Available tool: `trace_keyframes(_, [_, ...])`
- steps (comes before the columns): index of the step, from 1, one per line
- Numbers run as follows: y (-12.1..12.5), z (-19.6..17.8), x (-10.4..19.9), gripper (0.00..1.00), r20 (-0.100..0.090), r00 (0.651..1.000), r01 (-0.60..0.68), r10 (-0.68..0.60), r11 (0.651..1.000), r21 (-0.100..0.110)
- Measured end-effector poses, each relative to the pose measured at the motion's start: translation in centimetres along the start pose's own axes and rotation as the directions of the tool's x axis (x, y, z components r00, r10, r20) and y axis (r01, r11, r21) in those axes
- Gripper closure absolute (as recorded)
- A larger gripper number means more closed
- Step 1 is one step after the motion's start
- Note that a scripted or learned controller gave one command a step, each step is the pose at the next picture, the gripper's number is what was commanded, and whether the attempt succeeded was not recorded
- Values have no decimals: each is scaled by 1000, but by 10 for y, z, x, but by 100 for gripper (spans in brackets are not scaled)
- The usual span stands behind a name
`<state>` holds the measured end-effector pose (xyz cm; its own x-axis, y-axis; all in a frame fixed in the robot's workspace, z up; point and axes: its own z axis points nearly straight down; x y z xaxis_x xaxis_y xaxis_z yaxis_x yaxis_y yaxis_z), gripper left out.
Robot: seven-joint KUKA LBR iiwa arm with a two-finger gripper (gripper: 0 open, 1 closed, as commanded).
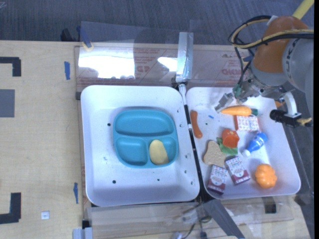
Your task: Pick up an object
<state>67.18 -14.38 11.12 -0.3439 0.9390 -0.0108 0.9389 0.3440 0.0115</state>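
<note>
Camera view has the two-finger gripper (225, 102), fingers spread and empty, just beside the orange plastic carrot (238, 111), which I reckon could roll aside.

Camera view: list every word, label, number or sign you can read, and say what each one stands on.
None can be read.
Red print on the clear panel behind the bins: blurred.
Labels on the two dark red packets: too small.
Red-and-white carton: pattern, no legible words.
</note>
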Motion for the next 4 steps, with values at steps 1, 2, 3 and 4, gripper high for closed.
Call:
trace_keyframes(1, [-32, 24, 17, 0, -9, 1000, -1, 1, 1000, 8])
trace_keyframes(2, [-78, 23, 29, 0, -10, 988, 155, -155, 988, 6])
trace_keyframes(3, [-75, 10, 27, 100, -5, 988, 153, -153, 988, -3])
trace_keyframes(4, [-76, 11, 28, 0, -6, 988, 153, -153, 988, -1])
